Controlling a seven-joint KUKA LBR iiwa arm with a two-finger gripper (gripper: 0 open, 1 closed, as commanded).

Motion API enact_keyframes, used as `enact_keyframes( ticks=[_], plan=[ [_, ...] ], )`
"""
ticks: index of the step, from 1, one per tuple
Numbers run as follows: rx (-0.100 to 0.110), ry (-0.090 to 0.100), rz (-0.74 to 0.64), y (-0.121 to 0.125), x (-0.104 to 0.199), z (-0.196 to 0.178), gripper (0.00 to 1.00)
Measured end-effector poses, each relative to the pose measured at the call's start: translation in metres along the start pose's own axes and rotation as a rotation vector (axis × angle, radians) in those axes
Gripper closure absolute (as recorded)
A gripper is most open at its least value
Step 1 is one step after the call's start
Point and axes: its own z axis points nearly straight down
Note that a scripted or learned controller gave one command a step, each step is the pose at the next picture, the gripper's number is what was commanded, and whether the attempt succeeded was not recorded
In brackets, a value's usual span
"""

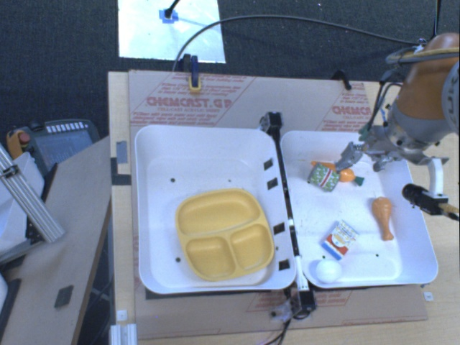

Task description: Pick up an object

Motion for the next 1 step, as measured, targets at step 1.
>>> enact_keyframes(
  ticks=[1],
  plan=[
    [-0.011, -0.002, -0.002, 0.0027, 0.0001, -0.0059, 0.00]
  ],
)
